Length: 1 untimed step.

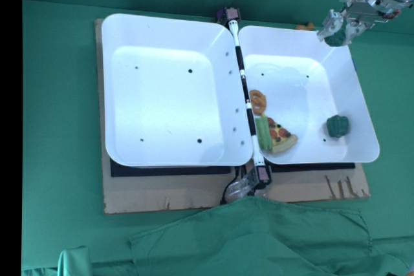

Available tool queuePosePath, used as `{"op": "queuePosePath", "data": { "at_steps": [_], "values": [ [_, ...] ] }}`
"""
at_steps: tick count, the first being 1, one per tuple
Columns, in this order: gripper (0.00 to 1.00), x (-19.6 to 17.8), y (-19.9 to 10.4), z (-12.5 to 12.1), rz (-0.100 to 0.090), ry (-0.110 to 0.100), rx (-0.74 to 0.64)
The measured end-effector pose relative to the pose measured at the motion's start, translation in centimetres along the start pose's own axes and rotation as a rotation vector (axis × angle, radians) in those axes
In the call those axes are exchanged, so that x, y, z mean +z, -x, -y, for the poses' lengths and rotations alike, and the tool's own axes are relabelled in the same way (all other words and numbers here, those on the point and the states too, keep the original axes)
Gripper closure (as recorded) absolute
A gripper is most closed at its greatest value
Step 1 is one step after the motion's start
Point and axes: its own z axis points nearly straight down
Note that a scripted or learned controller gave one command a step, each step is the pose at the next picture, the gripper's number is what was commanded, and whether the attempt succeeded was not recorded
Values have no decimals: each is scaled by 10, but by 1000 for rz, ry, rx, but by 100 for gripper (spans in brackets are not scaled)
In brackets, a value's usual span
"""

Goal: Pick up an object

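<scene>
Above the right bin's far corner, the gripper is clenched on a dark green object.

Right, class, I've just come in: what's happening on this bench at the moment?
A grey robot arm with an orange band reaches in from the right, its gripper raised above the far corner of the right bin with a dark green object between its fingers. Left in that bin lie a pretzel, a pizza slice, a green strip and a green pepper. The left bin sits alongside.

Bright even light, bin glare
</scene>
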Motion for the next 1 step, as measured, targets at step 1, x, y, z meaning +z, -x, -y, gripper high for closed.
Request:
{"op": "queuePosePath", "data": {
  "at_steps": [1],
  "values": [
    [100, 4, 4, 4, -2, -7, 5]
  ]
}}
